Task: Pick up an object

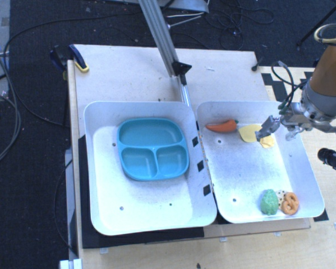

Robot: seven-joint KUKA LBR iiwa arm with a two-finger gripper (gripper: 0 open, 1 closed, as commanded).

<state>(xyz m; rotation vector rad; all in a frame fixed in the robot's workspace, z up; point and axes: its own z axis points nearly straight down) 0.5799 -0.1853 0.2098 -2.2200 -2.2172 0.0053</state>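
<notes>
The right bin [302, 167] holds an orange carrot [221, 126] at its far left and a flat yellow piece [249, 133] just right of it. A smaller yellow bit [267, 143] lies beside that. Near the front right corner sit a green broccoli-like toy [269, 202] and a brown pretzel [289, 203]. My gripper [267, 129] reaches in from the right and hangs low over the two yellow pieces, touching or nearly touching them. Nothing can be seen lifted off the bin floor.
The left bin [100, 206] carries a blue divided plate [153, 148]. A slanted metal pole [162, 32] runs from the top of the view down to the gap between the bins. Black clips line the wall between the bins [204, 167].
</notes>
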